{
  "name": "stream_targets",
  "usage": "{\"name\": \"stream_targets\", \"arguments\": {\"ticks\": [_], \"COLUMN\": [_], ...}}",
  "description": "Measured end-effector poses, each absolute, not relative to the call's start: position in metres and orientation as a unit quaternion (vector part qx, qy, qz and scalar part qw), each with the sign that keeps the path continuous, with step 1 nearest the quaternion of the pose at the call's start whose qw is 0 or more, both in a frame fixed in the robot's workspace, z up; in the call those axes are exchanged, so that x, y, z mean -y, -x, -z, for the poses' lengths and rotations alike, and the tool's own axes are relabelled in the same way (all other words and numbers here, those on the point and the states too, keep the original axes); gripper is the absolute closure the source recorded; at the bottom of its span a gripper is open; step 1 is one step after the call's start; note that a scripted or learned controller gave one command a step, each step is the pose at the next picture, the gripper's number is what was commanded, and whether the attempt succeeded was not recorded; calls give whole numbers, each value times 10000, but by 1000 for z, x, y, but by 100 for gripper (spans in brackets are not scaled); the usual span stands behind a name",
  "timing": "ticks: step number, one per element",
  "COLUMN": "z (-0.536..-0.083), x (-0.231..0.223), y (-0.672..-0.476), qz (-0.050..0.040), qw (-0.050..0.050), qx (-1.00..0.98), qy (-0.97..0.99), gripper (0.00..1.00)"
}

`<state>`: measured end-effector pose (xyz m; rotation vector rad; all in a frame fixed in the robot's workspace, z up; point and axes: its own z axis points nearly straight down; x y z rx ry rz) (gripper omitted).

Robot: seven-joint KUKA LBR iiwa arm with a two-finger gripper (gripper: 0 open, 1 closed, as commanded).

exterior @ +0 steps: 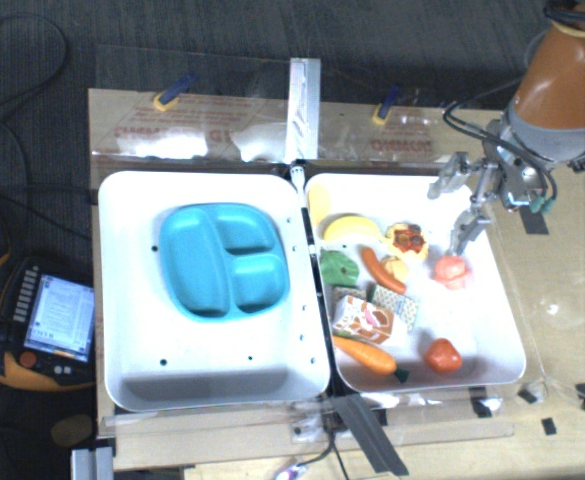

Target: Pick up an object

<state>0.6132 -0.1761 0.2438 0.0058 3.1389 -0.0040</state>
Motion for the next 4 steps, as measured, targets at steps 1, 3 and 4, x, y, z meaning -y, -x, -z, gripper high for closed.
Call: {"name": "stream_targets", "arguments": {"ticks": [1,3,4], "z": [-95,-89,-101], "x": [195,115,116], "y": [-543,-638,-639], "qz": [8,-3,17], "qw": [11,56,87], "qx": [-9914,-8943,-8947], "qy": [-1306,-4475,-4466], "gripper": [0,0,100]}}
